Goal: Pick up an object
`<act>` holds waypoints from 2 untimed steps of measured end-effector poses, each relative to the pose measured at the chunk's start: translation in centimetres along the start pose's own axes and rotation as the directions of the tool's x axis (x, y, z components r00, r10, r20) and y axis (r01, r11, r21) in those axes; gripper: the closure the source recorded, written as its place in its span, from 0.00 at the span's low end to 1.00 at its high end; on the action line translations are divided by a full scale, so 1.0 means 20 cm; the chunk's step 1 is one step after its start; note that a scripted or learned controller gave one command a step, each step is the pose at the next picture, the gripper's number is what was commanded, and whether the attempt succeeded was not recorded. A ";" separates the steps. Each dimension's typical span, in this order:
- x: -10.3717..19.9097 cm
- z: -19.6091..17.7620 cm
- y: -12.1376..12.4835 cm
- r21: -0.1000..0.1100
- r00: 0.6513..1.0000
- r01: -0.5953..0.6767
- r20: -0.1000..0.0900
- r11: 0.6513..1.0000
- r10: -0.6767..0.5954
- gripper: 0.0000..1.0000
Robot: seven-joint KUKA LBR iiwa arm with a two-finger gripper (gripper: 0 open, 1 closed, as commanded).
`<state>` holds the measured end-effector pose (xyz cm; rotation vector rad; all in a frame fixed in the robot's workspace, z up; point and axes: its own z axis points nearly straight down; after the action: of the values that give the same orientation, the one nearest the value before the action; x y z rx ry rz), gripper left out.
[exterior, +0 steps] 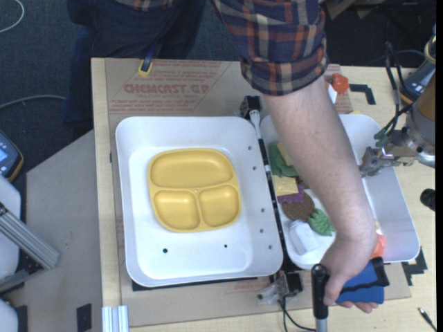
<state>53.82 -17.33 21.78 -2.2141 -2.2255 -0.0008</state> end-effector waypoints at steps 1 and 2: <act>0.28 -0.05 0.11 -0.006 1.000 0.002 0.001 1.000 -0.002 1.00; 0.55 -0.09 0.17 -0.006 1.000 0.002 0.001 1.000 -0.002 1.00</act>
<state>57.14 -6.29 23.69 -2.2150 -2.2311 -0.0061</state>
